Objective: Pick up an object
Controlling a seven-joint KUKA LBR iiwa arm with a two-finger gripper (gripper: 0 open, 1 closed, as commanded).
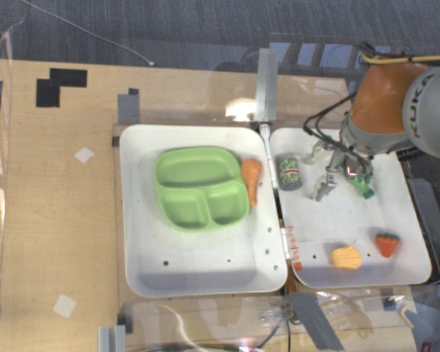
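My gripper (337, 180) hangs over the back half of the right bin (414, 270), below the arm's orange band. Its two fingers are spread open, and I see nothing between them. One silver finger (323, 188) points down-left toward the bin floor. A small green object (366, 188) lies just right of the gripper, partly covered by it. To the gripper's left stands a small can with a green label (289, 172). A yellow toy (346, 257) and a red strawberry (386, 244) lie near the right bin's front edge.
The left bin (143, 262) holds a green divided plate (202, 187) with an orange carrot (251, 178) along its right side. The ridge between the two bins runs just left of the can. Black cables loop from the wrist at the back.
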